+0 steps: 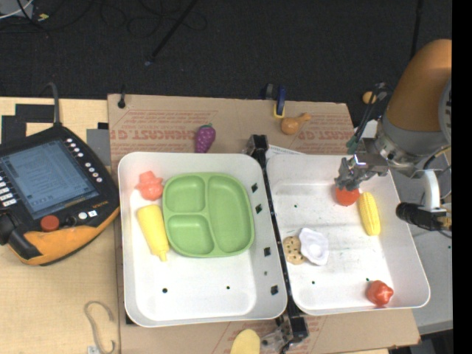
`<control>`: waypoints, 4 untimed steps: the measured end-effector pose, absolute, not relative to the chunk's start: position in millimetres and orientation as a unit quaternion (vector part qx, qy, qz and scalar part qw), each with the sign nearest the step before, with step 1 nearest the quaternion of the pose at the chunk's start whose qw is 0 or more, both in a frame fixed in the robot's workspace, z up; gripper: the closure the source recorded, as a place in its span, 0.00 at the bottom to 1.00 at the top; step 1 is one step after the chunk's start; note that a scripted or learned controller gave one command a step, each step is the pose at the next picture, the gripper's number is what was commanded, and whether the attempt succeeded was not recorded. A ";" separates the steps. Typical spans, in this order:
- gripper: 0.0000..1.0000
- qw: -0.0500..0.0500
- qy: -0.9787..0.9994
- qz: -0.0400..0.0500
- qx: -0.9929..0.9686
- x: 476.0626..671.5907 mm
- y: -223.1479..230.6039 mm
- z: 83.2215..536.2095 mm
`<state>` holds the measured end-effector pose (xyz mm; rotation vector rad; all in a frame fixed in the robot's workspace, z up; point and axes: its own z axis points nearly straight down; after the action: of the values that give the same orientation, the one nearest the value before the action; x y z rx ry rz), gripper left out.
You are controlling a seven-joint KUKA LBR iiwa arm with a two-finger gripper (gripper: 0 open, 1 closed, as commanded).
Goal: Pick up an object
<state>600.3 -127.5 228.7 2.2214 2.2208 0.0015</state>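
The two-finger gripper [352, 177] hangs directly over the small round orange-red toy [346, 195], which sits touching just beneath it in the right-hand white bin [413, 286], beside the upright yellow plastic corn cob [369, 213] — jaw state I cannot tell.

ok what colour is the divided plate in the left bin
Light green. The divided plate shows plainly in the camera view, lying in the left bin beside a yellow bottle-shaped toy.
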 end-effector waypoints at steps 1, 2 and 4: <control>1.00 -0.003 0.708 0.000 0.706 586.5 -69.2 219.7; 1.00 -0.003 0.709 0.000 0.705 577.1 -6.1 224.7; 1.00 -0.001 0.707 0.000 0.707 576.9 3.4 237.1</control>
<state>576.9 3.4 237.1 2.2216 2.2232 -0.0001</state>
